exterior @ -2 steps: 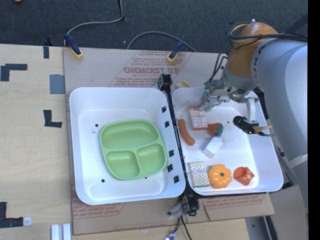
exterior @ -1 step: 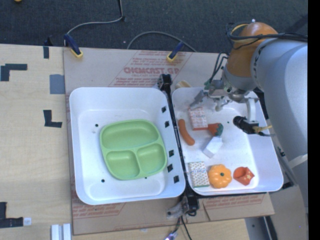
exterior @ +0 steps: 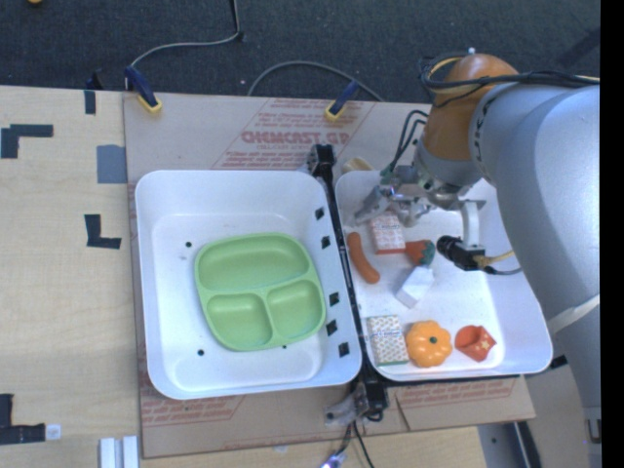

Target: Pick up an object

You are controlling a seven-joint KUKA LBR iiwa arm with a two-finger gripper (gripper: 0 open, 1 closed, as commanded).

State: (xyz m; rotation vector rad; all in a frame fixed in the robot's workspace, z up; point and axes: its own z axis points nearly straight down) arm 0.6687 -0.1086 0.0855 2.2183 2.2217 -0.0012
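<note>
My gripper [exterior: 392, 206] hangs over the back of the right bin [exterior: 507, 300], open, with nothing between its fingers. Just below it lies a small red-and-white box [exterior: 388, 234]. An orange sausage [exterior: 364, 258] lies left of the box, and an orange-and-green carrot piece [exterior: 421, 252] sits to its right. A white block [exterior: 416, 284] rests in the middle of the bin. Along the front edge sit a patterned block [exterior: 385, 338], an orange pumpkin [exterior: 429, 344] and a red pepper [exterior: 475, 342].
The left bin [exterior: 166, 261] holds a green divided plate [exterior: 259, 291]. A black ridge [exterior: 333, 261] divides the two bins. The grey arm [exterior: 546, 183] covers the right bin's far right side. Cables and clamps lie behind the bins.
</note>
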